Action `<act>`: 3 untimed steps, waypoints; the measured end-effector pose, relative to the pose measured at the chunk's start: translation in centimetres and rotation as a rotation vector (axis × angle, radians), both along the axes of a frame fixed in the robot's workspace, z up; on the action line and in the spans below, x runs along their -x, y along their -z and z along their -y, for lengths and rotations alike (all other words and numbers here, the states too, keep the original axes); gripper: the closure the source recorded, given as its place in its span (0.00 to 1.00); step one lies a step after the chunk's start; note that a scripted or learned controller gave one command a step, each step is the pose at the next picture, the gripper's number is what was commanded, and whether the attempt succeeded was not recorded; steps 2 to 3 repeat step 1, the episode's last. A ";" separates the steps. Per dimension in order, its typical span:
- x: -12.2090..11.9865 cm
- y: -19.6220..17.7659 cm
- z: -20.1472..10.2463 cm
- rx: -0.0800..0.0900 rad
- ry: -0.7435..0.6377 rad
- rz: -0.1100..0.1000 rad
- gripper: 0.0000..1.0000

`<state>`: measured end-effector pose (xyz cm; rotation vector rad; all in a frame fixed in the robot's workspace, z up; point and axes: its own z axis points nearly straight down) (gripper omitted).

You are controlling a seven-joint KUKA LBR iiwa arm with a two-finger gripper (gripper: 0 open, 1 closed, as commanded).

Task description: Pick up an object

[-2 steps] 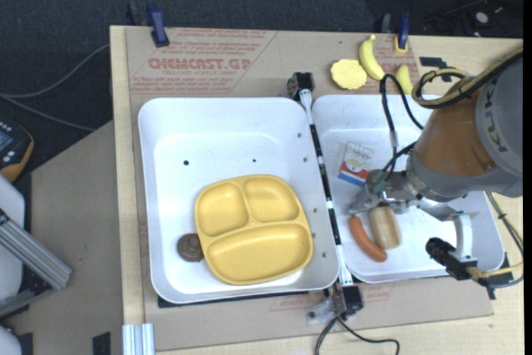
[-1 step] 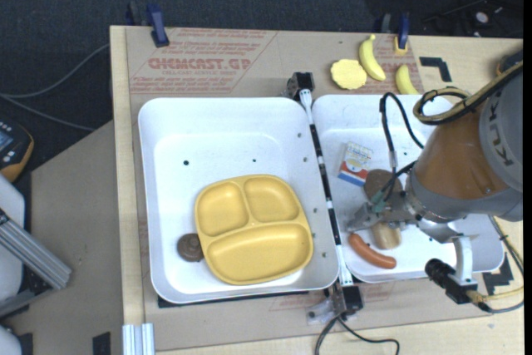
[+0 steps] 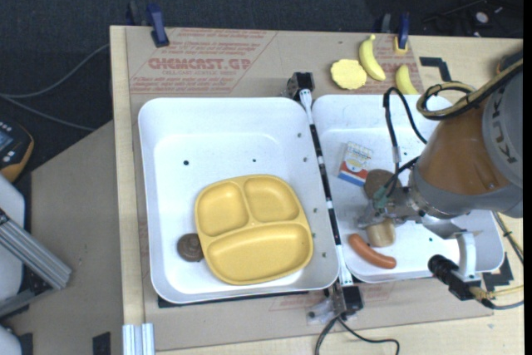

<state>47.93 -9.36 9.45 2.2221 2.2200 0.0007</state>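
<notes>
My gripper [image 3: 376, 214] is low in the right bin [image 3: 440, 114], reaching in from the right under the grey and orange arm. A tan, cork-like piece [image 3: 381, 234] lies right below the gripper tip, touching it or very close; whether it is held cannot be made out. An orange-red sausage [image 3: 371, 252] rests just in front of it near the bin's front wall. A brown round object [image 3: 378, 180] sits just behind the gripper. Farther back lies a small white carton with blue and red print [image 3: 356, 162].
The left bin [image 3: 166, 137] holds a yellow divided plate [image 3: 252, 227] and a small brown disc [image 3: 189, 247] at its left side. Two toy bananas [image 3: 372, 58] and a yellow ruffled piece [image 3: 348, 74] lie on the bench behind the right bin. A black cable [image 3: 391, 116] loops over the arm.
</notes>
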 end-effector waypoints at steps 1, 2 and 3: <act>-4.8 -9.6 -5.0 0.001 -0.008 0.011 1.00; -4.8 -9.6 -5.0 0.001 -0.008 0.011 1.00; -4.8 -9.6 -5.0 0.001 -0.008 0.011 1.00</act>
